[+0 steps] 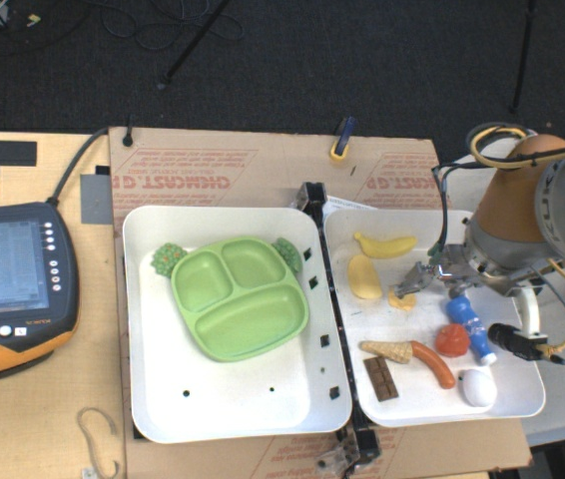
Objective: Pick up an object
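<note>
At the right of the frame, the gripper (412,285) is seen low over the right bin (522,402), its fingers (405,287) parted around nothing. A small yellow piece (401,300) lies just below them, a banana (384,245) above left, and a yellow pear-shaped toy (364,277) just to the left.

My arm (522,203) reaches in from the right, orange band above the wrist, with my gripper (412,285) low and pointing left over the right bin.
</note>
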Robot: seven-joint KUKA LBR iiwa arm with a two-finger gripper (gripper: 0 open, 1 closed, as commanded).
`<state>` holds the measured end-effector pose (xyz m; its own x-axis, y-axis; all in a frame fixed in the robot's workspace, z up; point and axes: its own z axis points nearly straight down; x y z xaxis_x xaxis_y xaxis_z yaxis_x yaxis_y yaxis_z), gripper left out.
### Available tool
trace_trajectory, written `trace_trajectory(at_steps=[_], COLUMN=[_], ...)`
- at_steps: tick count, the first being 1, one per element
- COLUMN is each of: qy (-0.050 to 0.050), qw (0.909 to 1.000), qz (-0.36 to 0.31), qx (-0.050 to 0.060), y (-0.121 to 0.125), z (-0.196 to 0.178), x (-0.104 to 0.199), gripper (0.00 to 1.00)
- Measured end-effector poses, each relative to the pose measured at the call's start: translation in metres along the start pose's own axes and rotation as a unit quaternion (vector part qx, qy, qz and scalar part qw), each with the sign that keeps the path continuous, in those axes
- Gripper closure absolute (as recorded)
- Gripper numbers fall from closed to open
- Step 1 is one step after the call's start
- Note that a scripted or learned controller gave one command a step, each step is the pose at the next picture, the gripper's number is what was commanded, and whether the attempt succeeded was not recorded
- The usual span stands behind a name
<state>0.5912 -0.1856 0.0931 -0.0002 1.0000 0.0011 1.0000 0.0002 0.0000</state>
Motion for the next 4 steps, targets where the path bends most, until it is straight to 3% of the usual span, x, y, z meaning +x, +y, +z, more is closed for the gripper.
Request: trace_trajectory(at_steps=[1, 3, 4], qy=[0.001, -0.001, 0.001], qw=[1.0, 1.0, 1.0], qz=[0.001, 0.0, -0.001], qx=[-0.002, -0.001, 0.002], y=[0.002, 0.001, -0.003], z=[-0.015, -0.131, -0.13], x=[-0.001, -0.007, 0.044], gripper=[1.0, 1.0, 1.0])
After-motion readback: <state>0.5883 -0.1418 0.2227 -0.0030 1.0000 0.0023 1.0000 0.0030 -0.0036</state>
